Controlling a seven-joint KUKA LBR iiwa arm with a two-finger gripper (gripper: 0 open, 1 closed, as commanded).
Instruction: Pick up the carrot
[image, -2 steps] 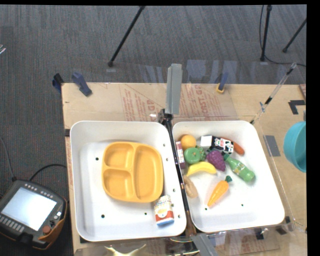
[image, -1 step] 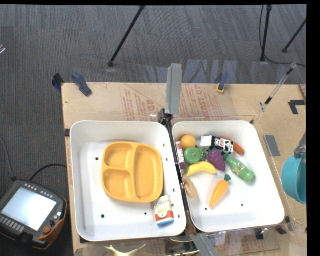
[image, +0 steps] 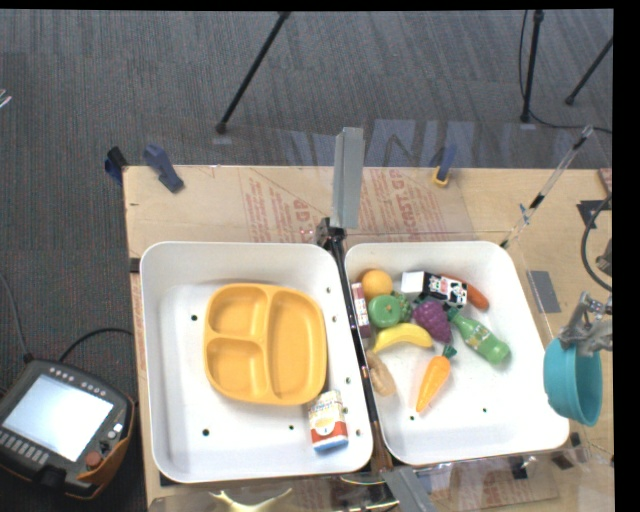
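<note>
Since the carrot (image: 433, 383) sat untouched in the right bin (image: 520, 420), just below the banana (image: 402, 337), I'd say the pick hadn't started; couldn't tell the hand's state; next move needed a reach down onto it.

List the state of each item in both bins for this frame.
carrot: lying flat in right bin, ungripped
banana: lying flat
green bottle: on its side
yellow divided plate: right side up in left bin
small carton: standing, left bin
</note>
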